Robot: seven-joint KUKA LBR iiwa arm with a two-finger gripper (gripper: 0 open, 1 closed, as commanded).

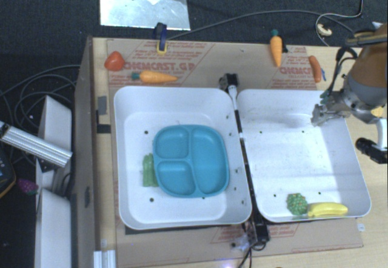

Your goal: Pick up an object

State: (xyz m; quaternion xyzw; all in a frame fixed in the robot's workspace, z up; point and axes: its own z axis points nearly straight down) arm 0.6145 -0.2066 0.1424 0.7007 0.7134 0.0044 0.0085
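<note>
I see the left bin (127,139) holding a blue divided plate (190,160), a green piece (148,171) touching its left edge. In the right bin (339,157) a yellow banana (328,209) touches a green broccoli (296,204) at the near edge. Red print on the bench (182,57) seems to read "CHEMCAST GP". The gripper (321,113) hangs over the right bin's far corner, jaws blurred; I cannot tell

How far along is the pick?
Done: nothing looks lifted; the broccoli and banana lie at the right bin's near edge, and the blue plate and a green piece sit in the left bin. In hand: the gripper is at the right bin's far right side, apart from them. Left: approach, grasp, lift.
</note>
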